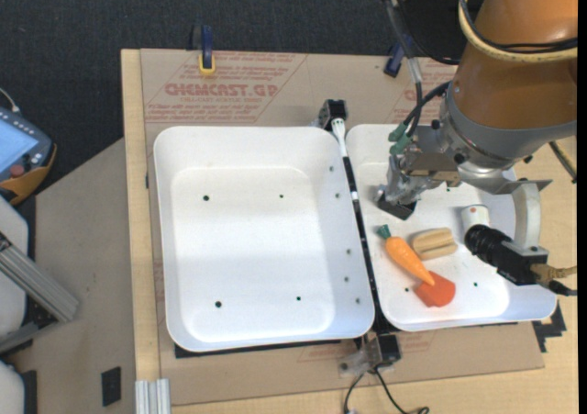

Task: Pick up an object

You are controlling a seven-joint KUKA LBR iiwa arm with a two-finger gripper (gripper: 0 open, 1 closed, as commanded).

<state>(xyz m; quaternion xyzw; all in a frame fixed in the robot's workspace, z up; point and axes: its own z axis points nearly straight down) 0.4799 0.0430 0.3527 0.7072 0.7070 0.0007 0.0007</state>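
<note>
Top left: blue clamp (206, 47) on edge of cardboard sheet (147, 311) under both bins. L bin (248, 247): white floor w/ four small dark dots. R bin (481, 304) sits right beside it, rims meeting along the middle seam. Over R bin's upper-left part, near the seam, hangs the gripper (396, 203), pointing down; can't tell if it's open or closed. Just below it, apart from it, carrot (409, 261) lies diagonally on R bin floor, green top toward the seam. Just right of that, tan block (433, 243), close against carrot. Red piece (438, 292) lies at carrot's lower-right end.
</note>
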